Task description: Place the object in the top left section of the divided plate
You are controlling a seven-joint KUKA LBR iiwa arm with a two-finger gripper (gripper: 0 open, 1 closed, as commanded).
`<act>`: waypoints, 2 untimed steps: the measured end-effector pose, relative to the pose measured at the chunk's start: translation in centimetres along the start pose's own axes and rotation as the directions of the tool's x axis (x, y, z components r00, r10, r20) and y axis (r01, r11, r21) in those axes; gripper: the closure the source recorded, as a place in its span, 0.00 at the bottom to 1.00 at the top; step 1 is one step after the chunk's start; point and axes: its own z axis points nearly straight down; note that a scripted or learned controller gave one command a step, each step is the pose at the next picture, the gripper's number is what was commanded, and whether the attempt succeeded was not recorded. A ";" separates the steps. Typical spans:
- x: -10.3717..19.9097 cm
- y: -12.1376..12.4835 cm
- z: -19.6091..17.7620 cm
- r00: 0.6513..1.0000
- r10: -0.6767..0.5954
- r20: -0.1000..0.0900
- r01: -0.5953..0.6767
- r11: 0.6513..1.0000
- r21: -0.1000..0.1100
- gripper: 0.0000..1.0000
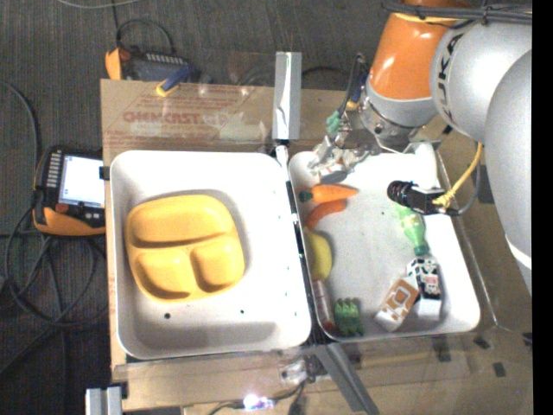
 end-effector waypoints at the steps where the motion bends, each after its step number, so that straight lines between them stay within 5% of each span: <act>1: 1.8 0.2 0.7 1.000 0.003 0.000 -0.003 1.000 0.001 1.00; 2: -1.2 0.8 -18.5 1.000 0.028 0.002 -0.028 1.000 -0.002 1.00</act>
